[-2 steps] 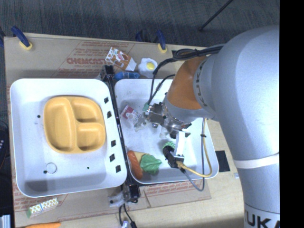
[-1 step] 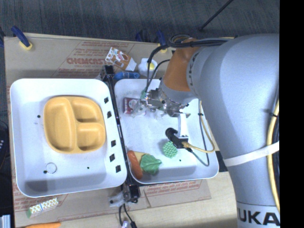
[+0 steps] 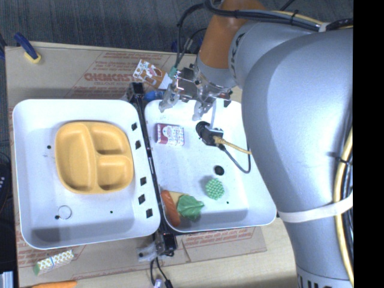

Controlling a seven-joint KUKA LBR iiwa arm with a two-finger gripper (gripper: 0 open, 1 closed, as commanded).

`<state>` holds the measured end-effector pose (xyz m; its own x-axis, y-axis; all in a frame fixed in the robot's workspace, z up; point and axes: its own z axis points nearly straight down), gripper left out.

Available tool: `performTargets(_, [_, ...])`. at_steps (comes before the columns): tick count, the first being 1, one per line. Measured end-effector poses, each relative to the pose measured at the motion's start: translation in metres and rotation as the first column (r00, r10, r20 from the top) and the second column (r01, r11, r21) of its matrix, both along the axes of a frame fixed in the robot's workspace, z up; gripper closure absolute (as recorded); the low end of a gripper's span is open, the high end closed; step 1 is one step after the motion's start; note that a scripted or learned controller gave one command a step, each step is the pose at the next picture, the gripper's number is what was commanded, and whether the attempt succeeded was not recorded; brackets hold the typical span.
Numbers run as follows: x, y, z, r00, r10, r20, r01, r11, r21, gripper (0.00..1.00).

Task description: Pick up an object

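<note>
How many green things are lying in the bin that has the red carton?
2. A green ball lies near the front wall; a green leaf lies against an orange thing in the front corner. The arm covers part of the bin, so more may be hidden.

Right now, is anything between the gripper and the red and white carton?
Nothing visible. The open gripper is at the right bin's far end, the carton beside it on bare floor; the green ball and carrot lie nearer the front.
</note>
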<state>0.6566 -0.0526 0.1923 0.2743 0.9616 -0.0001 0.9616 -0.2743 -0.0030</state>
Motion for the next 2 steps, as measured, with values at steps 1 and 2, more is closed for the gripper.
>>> performTargets(1, [-0.040,-0.006,-0.001,0.902,0.433,-0.001,-0.433,0.902,0.001,0.00])
performTargets(2, [-0.019,-0.058,-0.077,0.761,0.649,0.000,-0.649,0.761,0.002,0.00])
